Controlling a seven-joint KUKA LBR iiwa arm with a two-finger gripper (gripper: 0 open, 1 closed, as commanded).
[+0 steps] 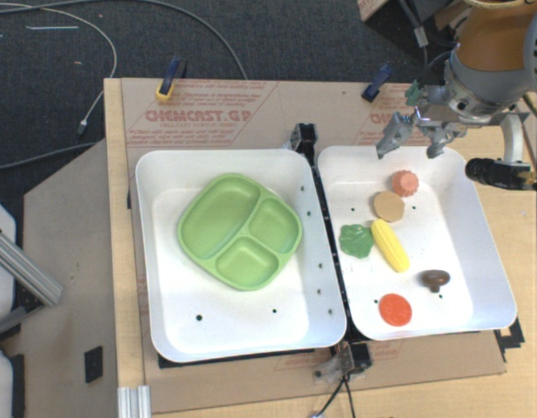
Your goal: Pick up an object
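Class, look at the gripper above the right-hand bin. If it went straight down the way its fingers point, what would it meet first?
Probably bare bin floor: the gripper, fingers spread, hangs over the right bin near its far rim. The pink piece lies just nearer the camera, though depth is uncertain.

Green divided plate (240,231), blue clamps (171,77)

Bright, even light; soft shadows.

Glossy smooth white plastic bins (164,320) sit on matt brown cardboard (224,111); the green divided plate (240,231) looks satin plastic.
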